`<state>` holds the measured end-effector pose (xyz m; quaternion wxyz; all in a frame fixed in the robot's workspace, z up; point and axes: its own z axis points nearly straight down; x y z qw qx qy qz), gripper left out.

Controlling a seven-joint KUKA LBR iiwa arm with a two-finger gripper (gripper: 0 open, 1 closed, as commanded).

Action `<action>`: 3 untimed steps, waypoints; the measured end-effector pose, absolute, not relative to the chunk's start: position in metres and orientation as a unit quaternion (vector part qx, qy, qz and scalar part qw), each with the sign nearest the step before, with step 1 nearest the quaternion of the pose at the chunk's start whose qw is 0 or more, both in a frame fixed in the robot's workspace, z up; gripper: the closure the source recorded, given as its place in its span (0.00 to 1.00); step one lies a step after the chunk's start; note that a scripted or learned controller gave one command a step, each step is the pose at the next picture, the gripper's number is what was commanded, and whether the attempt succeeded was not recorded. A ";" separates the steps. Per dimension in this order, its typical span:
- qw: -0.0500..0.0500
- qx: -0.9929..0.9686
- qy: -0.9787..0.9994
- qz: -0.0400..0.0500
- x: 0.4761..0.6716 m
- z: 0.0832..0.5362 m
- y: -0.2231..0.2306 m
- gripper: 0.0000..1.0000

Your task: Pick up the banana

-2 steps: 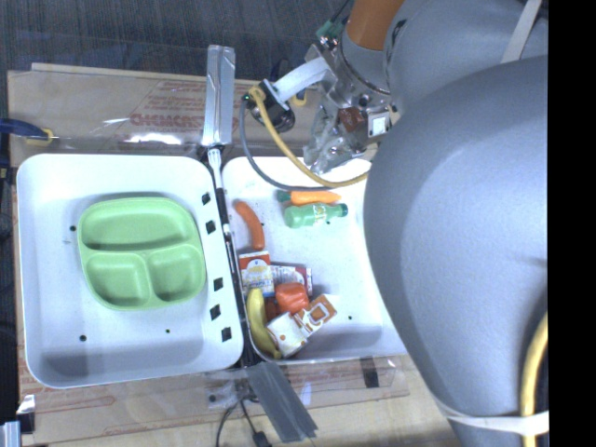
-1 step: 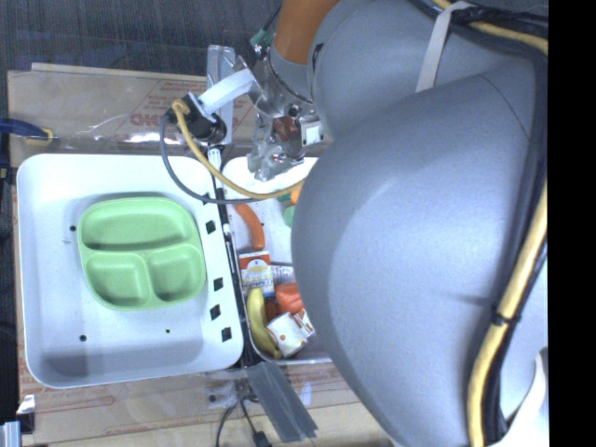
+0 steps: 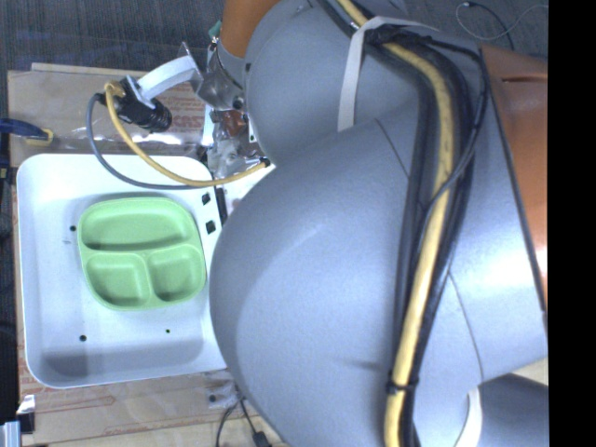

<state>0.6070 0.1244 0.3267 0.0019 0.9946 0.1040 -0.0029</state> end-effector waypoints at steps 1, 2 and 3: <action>-0.001 0.982 0.187 -0.006 0.601 0.412 -0.055 1.00; -0.001 0.989 0.148 -0.007 0.611 0.363 -0.003 1.00; 0.001 0.991 0.136 -0.004 0.599 0.338 0.089 1.00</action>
